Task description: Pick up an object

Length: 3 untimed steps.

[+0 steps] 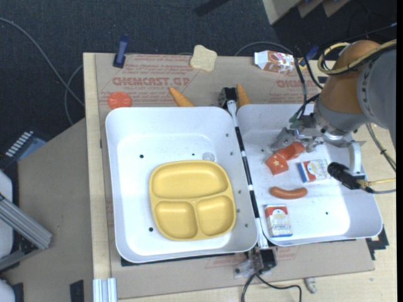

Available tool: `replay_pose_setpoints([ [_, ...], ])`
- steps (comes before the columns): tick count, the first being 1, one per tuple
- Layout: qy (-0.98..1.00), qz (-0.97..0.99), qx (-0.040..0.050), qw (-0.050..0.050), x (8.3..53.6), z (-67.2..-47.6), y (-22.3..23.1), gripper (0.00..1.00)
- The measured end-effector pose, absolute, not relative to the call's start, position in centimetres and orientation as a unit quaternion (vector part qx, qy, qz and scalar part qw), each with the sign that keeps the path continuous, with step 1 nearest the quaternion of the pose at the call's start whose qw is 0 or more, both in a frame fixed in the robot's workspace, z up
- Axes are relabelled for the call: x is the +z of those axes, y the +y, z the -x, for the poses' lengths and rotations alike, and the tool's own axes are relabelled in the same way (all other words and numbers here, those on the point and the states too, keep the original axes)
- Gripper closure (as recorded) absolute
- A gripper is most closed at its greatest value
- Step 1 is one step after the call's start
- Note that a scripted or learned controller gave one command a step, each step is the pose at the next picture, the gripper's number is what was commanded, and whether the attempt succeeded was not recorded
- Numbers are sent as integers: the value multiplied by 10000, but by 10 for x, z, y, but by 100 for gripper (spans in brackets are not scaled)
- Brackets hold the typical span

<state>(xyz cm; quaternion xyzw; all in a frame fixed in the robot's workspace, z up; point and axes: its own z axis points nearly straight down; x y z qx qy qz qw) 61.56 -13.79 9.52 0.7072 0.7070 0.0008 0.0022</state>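
Looking down, we see a glossy yellow three-part tray (191, 199) in the left white bin (126, 168). In the right bin (359, 222) lie a smooth sausage (288, 192), small cartons, and red blocks (281, 158) just beneath the pincer (301, 134); its grip we cannot tell.

Dark blue carpet (75, 17) around a pale wooden bench (101, 231) (loose cables (44, 49) across the floor)

Two white bins (126, 168), one yellow tray (191, 200), one sausage (288, 192), two cartons (279, 221).
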Motion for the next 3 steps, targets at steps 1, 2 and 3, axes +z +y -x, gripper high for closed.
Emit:
replay_pose_setpoints([
  [1, 7070, -7072, 7, 27, 87, -588, -107, 0],
  [2, 7068, -7075, 10, 32, 96, -588, -107, 100],
  [3, 7077, -7065, 14, 11, 211, -585, -53, 100],
])
